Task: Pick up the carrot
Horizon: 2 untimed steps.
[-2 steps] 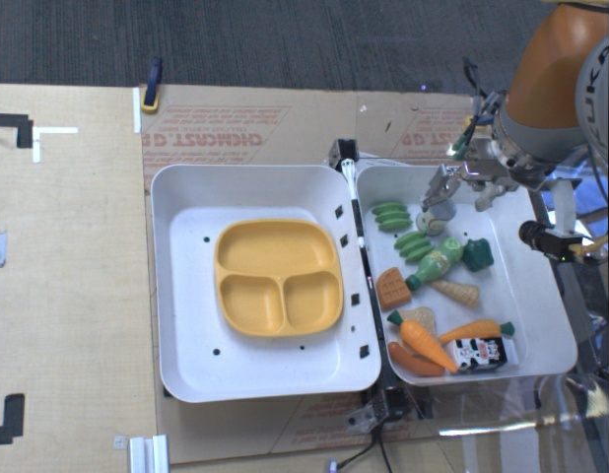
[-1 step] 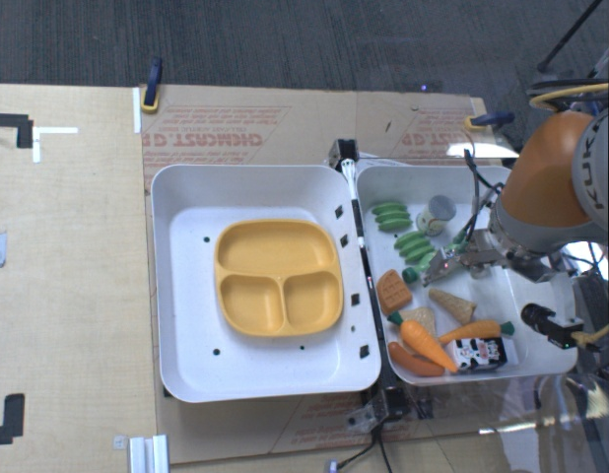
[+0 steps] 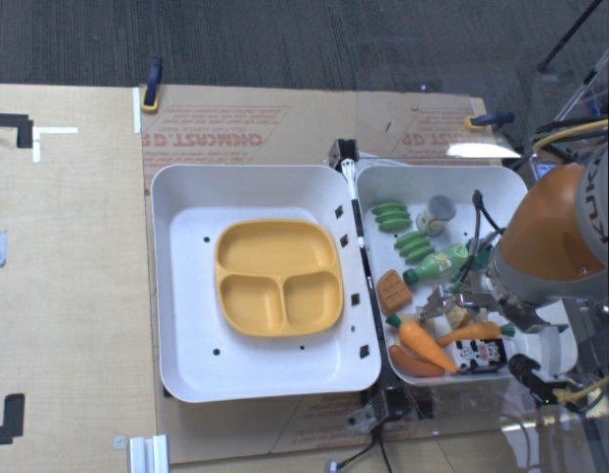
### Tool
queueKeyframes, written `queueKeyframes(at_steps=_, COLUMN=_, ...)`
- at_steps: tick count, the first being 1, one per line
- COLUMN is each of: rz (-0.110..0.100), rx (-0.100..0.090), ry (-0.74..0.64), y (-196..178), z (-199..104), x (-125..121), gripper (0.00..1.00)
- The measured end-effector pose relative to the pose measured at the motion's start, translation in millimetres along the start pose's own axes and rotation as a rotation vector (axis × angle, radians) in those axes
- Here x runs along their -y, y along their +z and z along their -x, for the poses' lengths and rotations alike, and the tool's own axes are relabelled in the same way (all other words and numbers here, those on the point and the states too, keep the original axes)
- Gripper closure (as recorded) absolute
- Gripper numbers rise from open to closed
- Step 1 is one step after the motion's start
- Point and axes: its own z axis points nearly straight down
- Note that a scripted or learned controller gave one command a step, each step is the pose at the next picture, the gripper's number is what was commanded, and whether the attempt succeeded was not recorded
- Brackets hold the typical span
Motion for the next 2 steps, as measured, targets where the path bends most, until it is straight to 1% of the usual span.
queueKeyframes(at_steps=1, rz=0.000, rx=-0.002, ry=0.006, y=-7, z=0, x=-2, gripper=1.00)
queueKeyframes(at_steps=2, rz=-0.007, rx=0.003, ry=0.359, y=-97, z=-59, x=-12, gripper=1.00)
